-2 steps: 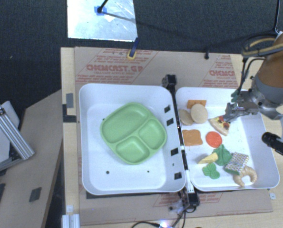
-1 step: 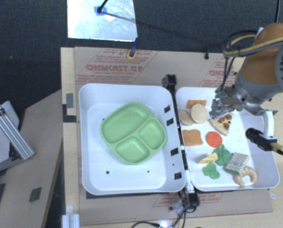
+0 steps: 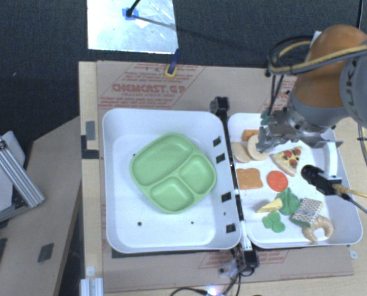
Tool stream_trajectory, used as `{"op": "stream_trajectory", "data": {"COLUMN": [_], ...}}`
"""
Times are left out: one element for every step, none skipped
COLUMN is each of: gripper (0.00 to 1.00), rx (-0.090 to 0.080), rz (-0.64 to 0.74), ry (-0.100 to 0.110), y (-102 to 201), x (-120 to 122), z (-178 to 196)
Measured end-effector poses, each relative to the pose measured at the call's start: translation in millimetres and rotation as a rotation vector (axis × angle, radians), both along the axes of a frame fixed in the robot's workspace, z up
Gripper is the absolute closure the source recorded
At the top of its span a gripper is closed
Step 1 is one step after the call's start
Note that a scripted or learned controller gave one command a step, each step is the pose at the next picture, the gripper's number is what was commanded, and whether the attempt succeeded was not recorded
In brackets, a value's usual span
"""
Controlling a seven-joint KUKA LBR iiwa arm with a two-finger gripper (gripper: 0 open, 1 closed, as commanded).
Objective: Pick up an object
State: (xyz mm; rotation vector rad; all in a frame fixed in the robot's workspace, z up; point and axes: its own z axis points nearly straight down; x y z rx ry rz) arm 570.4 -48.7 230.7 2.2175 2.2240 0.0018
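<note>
The hand [image 3: 271,135] is blurred, and its fingers merge with the pale food pieces beneath them. The arm [image 3: 331,73] runs off the right edge. It covers the far right corner of the right bin [image 3: 350,227]. An orange piece [image 3: 250,134] left of the hand is partly covered.
</note>
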Motion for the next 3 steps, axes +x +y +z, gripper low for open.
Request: {"op": "stream_trajectory", "data": {"gripper": [1.00,1.00,1.00], "rx": [-0.001,-0.001,0.000], "rz": [0.001,0.001,0.003], "ry": [0.000,0.000,0.001], "y": [35,66,78], "x": [0,7,5], "z": [-5,-12,-1]}}
